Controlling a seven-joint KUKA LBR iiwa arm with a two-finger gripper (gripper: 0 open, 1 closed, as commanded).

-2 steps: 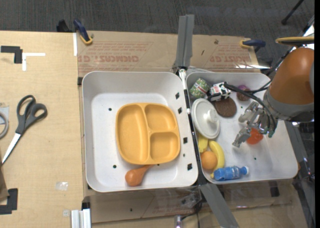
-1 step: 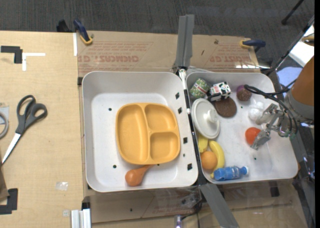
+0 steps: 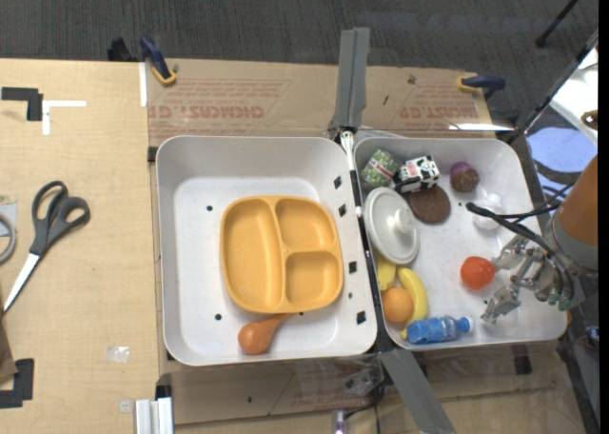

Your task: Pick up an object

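Note:
My gripper [image 3: 504,282] hangs low over the right bin [image 3: 529,332], near its front right corner. Its fingers are open and hold nothing. A red ball [image 3: 477,271] lies just to the left of the fingertips, apart from them. In front of it a blue bottle [image 3: 437,329] lies on its side by the front wall. Farther left are an orange [image 3: 398,305], a banana [image 3: 410,285] and a white lid [image 3: 393,225].
At the back of the right bin are a green packet [image 3: 380,167], a black-and-white toy car [image 3: 417,173], a brown disc [image 3: 429,204] and a purple ball [image 3: 463,176]. The left bin [image 3: 181,261] holds a yellow divided plate [image 3: 282,253] and a brown drumstick [image 3: 258,334]. Scissors [image 3: 46,223] lie on the bench.

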